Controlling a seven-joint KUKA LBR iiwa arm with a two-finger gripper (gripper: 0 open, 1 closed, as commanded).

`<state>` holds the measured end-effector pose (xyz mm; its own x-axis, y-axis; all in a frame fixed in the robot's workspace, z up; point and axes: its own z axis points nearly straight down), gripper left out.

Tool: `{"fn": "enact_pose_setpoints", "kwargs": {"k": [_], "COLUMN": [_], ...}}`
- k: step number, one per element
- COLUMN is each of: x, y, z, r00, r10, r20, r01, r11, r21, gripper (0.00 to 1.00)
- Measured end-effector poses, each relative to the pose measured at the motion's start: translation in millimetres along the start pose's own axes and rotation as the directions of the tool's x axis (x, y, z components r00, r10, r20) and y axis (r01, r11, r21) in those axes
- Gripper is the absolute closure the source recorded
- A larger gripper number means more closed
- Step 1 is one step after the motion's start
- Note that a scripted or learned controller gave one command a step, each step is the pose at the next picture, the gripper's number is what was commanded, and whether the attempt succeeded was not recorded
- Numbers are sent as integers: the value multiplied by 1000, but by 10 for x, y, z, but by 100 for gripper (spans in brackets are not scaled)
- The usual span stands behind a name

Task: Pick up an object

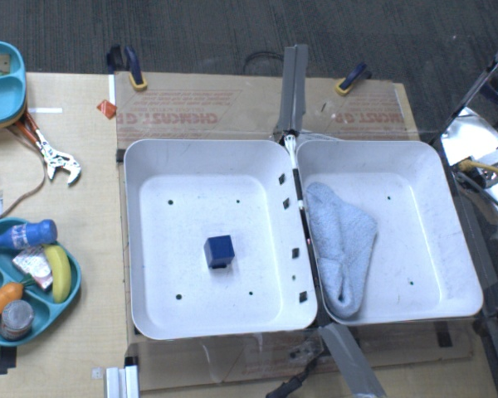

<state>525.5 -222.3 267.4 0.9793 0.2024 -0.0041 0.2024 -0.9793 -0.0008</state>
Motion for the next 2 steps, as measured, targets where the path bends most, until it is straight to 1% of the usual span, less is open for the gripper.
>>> {"fn": "enact_pose_setpoints", "kwargs": {"k": [1, 2], "x": [-1, 499], "y": [-1, -260], "z": [-75, 973], "r00": [1000, 1000], "r10": [-4, -7], "r20": [5, 1], "r01": [4, 7], "r11": [1000, 1000], "r21": [1, 2], "gripper": [100, 100]}}
